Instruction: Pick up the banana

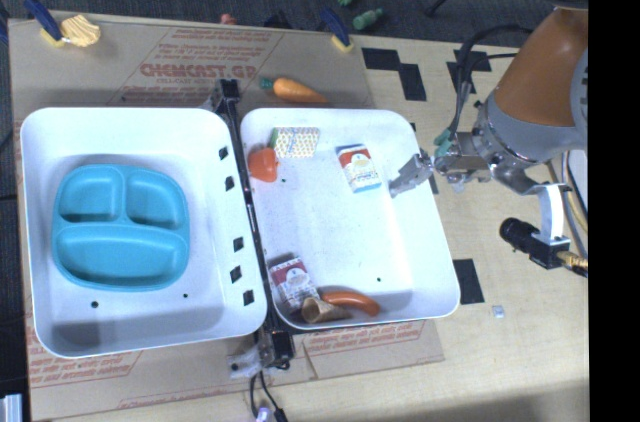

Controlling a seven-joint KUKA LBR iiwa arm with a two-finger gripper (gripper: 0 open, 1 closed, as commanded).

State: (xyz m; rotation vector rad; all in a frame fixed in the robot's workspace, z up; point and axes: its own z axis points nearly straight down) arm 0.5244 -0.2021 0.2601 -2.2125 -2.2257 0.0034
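Right, nearest you, the orange sausage (350, 300) and red packet (290, 280) sit at the right bin's (437, 255) front wall; ignore them. Further back, the gripper (408, 176) hangs over that bin's right rim, and you can't tell if it's spread or pressed together. No banana inside, I'd say. The likeliest banana (82, 32) is the yellow piece at the cardboard's far left corner, beside a blue clip (42, 16). Lift clear, cross both bins, then descend across its narrow width.

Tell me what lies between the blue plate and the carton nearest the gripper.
Camera view: between blue plate and carton lie the bins' adjoining walls, a red-orange round piece and a yellow checkered block.
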